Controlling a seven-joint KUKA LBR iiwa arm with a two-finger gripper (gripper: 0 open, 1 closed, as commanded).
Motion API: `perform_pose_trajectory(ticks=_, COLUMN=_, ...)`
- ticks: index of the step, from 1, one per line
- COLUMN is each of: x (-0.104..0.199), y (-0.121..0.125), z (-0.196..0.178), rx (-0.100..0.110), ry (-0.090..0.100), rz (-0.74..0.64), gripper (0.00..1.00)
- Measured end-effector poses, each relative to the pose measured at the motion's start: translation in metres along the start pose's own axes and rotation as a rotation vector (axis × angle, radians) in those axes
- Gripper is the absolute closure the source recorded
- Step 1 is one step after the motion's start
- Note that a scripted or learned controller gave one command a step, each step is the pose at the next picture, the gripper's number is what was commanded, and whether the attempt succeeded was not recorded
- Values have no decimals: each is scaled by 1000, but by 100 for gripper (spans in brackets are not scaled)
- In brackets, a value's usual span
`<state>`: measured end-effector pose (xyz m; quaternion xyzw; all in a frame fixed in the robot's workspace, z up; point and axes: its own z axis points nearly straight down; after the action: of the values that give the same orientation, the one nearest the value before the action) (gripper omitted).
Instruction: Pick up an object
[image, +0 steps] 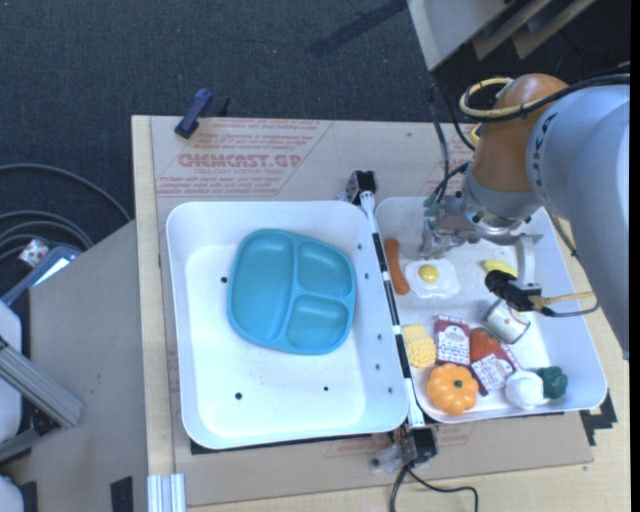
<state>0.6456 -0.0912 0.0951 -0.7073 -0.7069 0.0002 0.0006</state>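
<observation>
Worktop with two white bins side by side

The worktop (250, 160) is a pale brown board with red printed lettering along its far part, and it carries a left bin (195, 400) and a right bin (590, 375) that meet along a shared middle edge. A small black clamp (361, 184) sits at the far end of that seam, and another black clamp (420, 443) at the near end. A blue object (194, 113) lies tilted at the board's far left corner, partly over the edge, well apart from both bins.
</observation>
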Motion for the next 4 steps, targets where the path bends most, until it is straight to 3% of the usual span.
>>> perform_pose_trajectory(ticks=1, x=0, y=0, z=0, rx=0, ry=0, rz=0, gripper=0)
perform_pose_trajectory(ticks=2, x=-3, y=21, z=10, rx=-2, ry=-1, rz=-2, gripper=0)
perform_pose_trajectory(ticks=3, x=-4, y=-23, z=11, rx=1, ry=0, rz=0, gripper=0)
perform_pose_trajectory(ticks=4, x=-4, y=-20, z=-2, rx=-6, ry=-1, rz=1, gripper=100)
